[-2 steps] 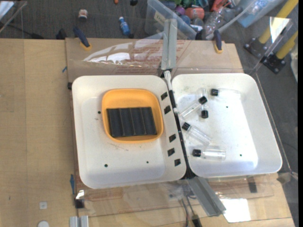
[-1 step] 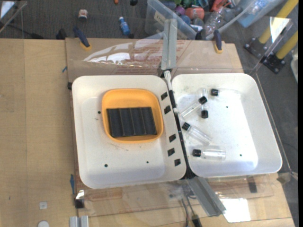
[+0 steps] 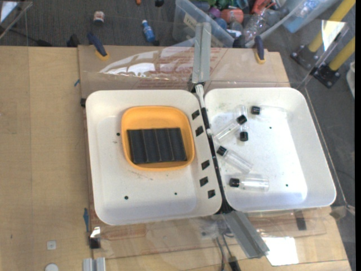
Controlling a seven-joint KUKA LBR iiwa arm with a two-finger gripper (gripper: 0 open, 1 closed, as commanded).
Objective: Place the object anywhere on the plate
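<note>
An orange plate with rounded corners lies in the left white bin, toward its back middle. A black ribbed rectangular pad lies flat on the plate and covers most of its floor. In the right white bin lie several clear vials with black caps. One vial lies near the front, one in the middle and one toward the back left. Loose black caps sit near the back of that bin.
A row of black clips runs along the seam between the bins. A metal bar stands behind that seam. A clear tub of colourful toys sits beyond the bench. Bare wooden bench lies to the left.
</note>
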